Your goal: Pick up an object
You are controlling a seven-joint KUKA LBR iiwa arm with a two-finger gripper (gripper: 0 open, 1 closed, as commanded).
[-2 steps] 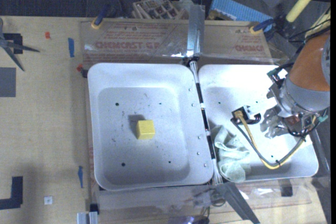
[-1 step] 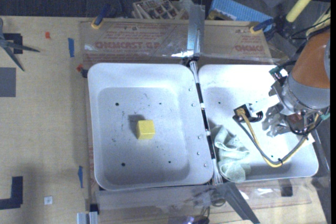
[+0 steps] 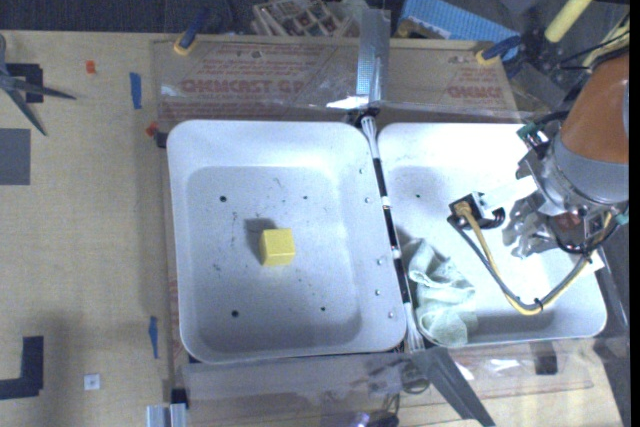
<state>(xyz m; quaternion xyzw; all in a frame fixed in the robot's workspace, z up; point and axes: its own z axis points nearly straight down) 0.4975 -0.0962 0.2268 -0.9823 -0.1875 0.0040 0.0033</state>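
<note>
A small yellow cube [image 3: 278,246] lies near the middle of the left bin [image 3: 200,175]. A crumpled pale green and white cloth [image 3: 438,289] sits in the front left corner of the right bin [image 3: 440,155], against the divider. My gripper [image 3: 530,233] hangs over the right side of the right bin, to the right of the cloth and apart from it. Nothing can be seen in its grasp. A yellow cable [image 3: 500,275] loops from the wrist down across the bin floor.
The metal divider [image 3: 385,215] runs between the two bins. A cardboard wall [image 3: 300,80] stands behind them. The arm's grey wrist and orange band [image 3: 600,125] overhang the right bin's right edge. Bare wooden bench [image 3: 80,215] extends to the left.
</note>
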